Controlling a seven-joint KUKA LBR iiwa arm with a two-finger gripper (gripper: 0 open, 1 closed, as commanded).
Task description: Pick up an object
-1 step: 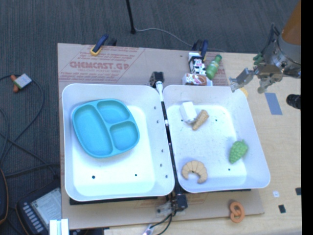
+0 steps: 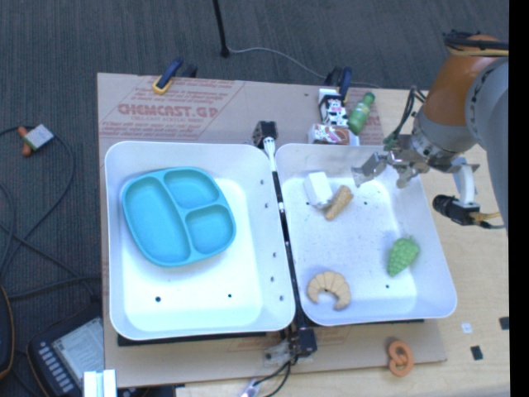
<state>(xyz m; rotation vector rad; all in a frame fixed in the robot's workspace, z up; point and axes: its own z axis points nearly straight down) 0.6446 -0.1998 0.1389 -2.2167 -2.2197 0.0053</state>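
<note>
Above the right bin's (image 2: 430,246) far corner hangs the gripper (image 2: 384,169) — fingers apart

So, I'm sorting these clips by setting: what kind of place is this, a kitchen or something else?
Most likely a robotics lab bench, not a kitchen: a robot arm reaches over two white bins, toy food such as a croissant lies in one, and cables trail across the grey carpet.
</note>
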